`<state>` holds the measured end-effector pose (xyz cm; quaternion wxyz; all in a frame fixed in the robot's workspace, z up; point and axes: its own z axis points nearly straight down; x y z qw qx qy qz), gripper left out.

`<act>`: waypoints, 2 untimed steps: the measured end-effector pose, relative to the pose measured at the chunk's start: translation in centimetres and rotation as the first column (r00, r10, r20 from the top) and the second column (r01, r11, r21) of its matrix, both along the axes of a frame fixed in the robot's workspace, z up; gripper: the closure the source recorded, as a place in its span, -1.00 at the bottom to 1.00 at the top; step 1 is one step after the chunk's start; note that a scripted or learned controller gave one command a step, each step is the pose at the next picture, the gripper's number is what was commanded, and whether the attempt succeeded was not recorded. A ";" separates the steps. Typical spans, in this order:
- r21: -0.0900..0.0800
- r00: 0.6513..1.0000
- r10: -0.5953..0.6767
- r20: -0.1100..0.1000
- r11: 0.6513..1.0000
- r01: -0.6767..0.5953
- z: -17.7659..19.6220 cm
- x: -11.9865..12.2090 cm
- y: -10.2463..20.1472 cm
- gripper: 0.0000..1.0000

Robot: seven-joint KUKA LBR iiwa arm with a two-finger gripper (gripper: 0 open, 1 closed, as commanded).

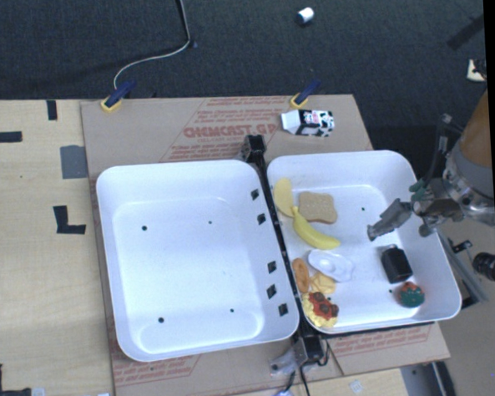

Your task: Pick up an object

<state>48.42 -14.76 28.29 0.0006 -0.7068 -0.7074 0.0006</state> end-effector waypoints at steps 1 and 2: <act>0.002 1.000 0.005 -0.005 1.000 -0.005 -9.7 4.5 4.8 -1.00; -0.001 1.000 0.002 0.001 1.000 -0.002 -20.4 8.4 5.5 -1.00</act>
